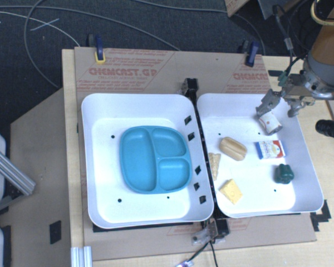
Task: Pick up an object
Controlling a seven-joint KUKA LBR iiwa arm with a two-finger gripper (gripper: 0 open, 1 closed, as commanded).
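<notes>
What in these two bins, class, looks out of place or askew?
One item: a pale flat cracker in the right bin sits jammed against the divider between the bins instead of flat on the floor. The blue plate lies flat in the left bin.

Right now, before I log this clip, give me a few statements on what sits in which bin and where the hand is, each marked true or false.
1. The blue divided plate lies in the left bin. True.
2. The bread roll lies in the left bin beside the plate. False: it lies in the right bin.
3. The hand is over the upper right part of the right bin. True.
4. The dark green object sits on the blue plate. False: it sits in the right bin, near its right wall.
5. The yellow cheese-like block lies in the lower part of the right bin. True.
</notes>
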